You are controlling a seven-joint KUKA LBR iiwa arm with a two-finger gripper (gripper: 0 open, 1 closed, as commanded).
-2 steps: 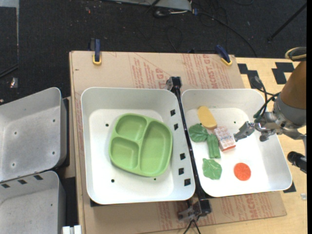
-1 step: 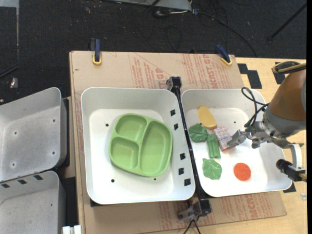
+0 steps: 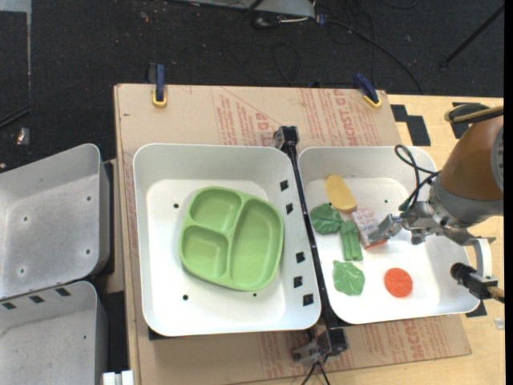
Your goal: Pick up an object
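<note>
We see the arm (image 3: 473,167) reaching in over the right bin (image 3: 417,167), its gripper (image 3: 390,228) low beside a small pink-and-white packet (image 3: 368,224). Whether the fingers are released or clenched we cannot tell; the packet lies right at their tips, but we see nothing clearly held between them.

The right bin carries all the loose candidates: the packet near the middle, a yellow piece (image 3: 340,192) just above it, a green leafy vegetable (image 3: 327,217) with its stalk touching the packet's left side, a second green leaf (image 3: 349,277) lower down, and an orange-red round piece (image 3: 398,282) well clear of the others. The left bin (image 3: 160,175) holds a green divided plate (image 3: 232,237).

We judge the packet to be the target. To do this well, we would centre the fingers across the packet's narrow side, descend squarely to the bin floor, and close fully before lifting. The crowding green stalk could get pinched along with it, so we would approach from the packet's free right side and lift straight and slowly.
</note>
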